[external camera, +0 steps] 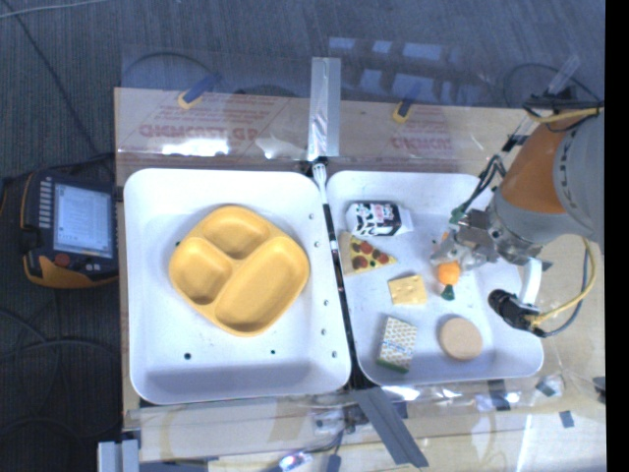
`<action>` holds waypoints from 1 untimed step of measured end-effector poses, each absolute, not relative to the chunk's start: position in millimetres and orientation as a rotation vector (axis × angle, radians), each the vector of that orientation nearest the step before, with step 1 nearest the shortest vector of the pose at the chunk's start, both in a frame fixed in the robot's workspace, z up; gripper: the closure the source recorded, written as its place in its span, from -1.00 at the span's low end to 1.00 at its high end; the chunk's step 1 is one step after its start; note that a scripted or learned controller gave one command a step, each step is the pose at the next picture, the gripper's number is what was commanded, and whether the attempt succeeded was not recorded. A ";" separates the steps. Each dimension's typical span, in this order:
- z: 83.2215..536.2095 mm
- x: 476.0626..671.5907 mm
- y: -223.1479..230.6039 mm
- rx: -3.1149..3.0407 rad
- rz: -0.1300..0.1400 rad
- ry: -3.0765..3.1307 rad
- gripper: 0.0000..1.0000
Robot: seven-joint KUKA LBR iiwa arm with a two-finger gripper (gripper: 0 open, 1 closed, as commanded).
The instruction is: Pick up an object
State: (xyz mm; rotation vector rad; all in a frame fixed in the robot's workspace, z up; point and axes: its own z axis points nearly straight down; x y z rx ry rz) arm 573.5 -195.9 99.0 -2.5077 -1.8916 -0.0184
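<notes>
The gripper (454, 256) sat right over the little orange ball (448, 274) at 3 o'clock in the right bin (531, 362), grip state unclear, and it looked light, hard and roll-prone, so pinch across its middle.

A yellow three-part plastic plate (239, 268) lies in a white bin (147, 362). The carton (373, 218) is black-and-white patched, the round cookie (460, 338) tan, the small fruit (448, 273) orange.
</notes>
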 end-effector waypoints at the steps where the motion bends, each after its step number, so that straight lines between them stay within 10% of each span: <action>1: 192.3 513.3 -167.2 -2.497 0.002 -1.901 1.00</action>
